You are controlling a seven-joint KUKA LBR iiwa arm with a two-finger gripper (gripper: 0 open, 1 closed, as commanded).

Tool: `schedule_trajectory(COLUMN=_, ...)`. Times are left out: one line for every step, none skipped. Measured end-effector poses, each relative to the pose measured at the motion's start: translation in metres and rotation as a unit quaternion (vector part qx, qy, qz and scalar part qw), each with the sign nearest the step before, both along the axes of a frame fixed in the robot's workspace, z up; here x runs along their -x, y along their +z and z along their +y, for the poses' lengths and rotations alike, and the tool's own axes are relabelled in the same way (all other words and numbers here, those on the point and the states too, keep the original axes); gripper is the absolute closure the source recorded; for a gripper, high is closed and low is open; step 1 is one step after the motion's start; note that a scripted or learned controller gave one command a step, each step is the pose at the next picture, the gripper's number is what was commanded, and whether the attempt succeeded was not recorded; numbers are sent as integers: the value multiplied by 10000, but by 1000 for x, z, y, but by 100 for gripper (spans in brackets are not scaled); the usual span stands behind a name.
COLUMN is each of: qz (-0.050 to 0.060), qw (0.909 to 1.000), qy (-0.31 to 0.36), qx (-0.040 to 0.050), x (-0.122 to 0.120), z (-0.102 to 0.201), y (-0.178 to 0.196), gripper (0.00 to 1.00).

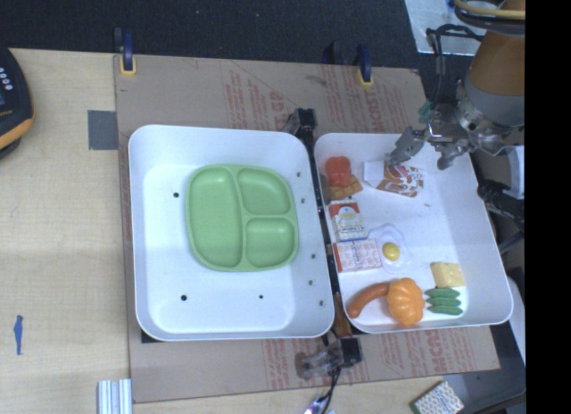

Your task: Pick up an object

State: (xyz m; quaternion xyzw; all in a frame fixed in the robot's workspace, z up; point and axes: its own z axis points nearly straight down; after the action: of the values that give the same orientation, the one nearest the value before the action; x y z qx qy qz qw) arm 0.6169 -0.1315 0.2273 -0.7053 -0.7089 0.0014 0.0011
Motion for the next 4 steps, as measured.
schedule_trajectory(qz=-48, qw=10000, qy=1, qx=33, x=-42, z=-36, y=-115, gripper=0)
schedule_trajectory(qz=-112, qw=9999, qy=14, qx=27, x=-45, z=-42, y=-112, gripper=0)
schedule_trajectory(qz=-116, qw=9999, qy=8, qx=27, x=-45, z=-43, y=-113, gripper=0)
schedule_trajectory(qz=-23, qw=10000, qy=-16, qx=0, x=-22, z=-34, y=-65, gripper=0)
